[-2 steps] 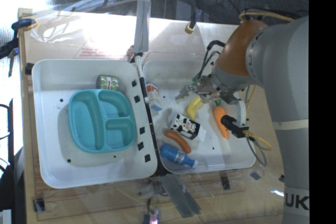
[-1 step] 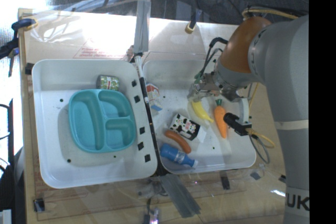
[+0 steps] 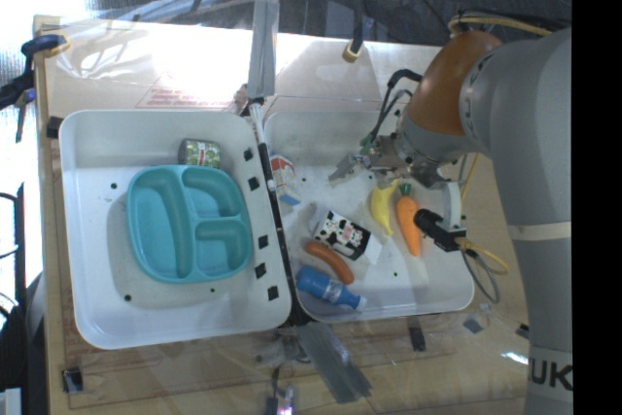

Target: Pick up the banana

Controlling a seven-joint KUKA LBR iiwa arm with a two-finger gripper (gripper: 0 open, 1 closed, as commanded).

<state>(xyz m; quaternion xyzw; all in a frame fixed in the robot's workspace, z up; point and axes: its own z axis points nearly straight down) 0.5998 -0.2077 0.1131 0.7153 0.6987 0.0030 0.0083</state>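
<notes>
A pale bench [image 3: 146, 63] under bright glare carries two white bins. The left bin [image 3: 87, 238] holds a teal tray [image 3: 190, 224] and a small can [image 3: 199, 152]. In the right bin [image 3: 442, 292] lies the banana [image 3: 381, 209], touching a carrot [image 3: 408, 224], near a sausage [image 3: 328, 260] and blue bottle [image 3: 328, 290]. The gripper [image 3: 364, 163] hovers just above-left of the banana; its state cannot be told.

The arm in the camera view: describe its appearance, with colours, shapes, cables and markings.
The arm is a thick, rounded grey body with an orange band above the wrist. Near the bottom edge it carries part of a dark lettered marking, "UK". Thin dark cables loop beside the wrist. The gripper is a small metallic grey assembly, its details too small to make out.
</notes>
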